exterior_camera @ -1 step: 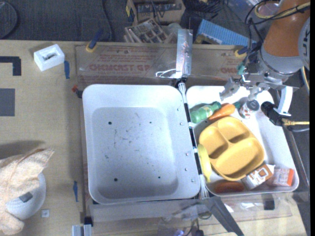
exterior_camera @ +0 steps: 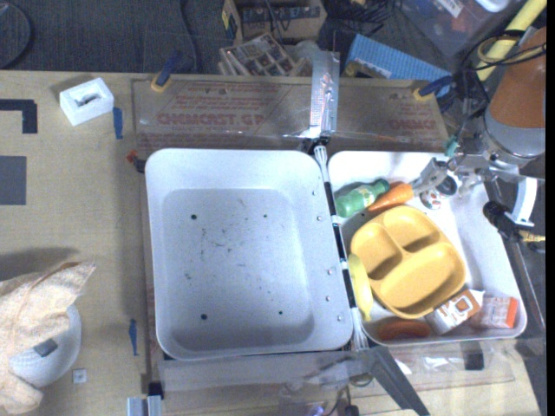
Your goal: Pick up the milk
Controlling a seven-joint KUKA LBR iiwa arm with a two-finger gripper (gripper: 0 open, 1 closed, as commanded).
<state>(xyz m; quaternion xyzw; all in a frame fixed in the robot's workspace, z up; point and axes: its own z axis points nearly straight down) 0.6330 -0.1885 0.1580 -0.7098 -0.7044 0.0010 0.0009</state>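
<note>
The milk (exterior_camera: 454,311), a small white carton with orange print, lies in the right bin (exterior_camera: 510,258) at its front, partly tucked under the edge of a yellow divided plate (exterior_camera: 413,260). My gripper (exterior_camera: 437,183) hangs over the back of the right bin, beside a carrot (exterior_camera: 392,197) and well behind the milk. The grey arm with its orange band (exterior_camera: 519,102) reaches in from the upper right.
A green bottle (exterior_camera: 359,199) lies at the back left of the right bin. A red-and-white packet (exterior_camera: 499,310) sits next to the milk, and a red item (exterior_camera: 401,328) shows under the plate's front. The left bin (exterior_camera: 165,232) stands beside it. A cloth (exterior_camera: 35,297) lies far left.
</note>
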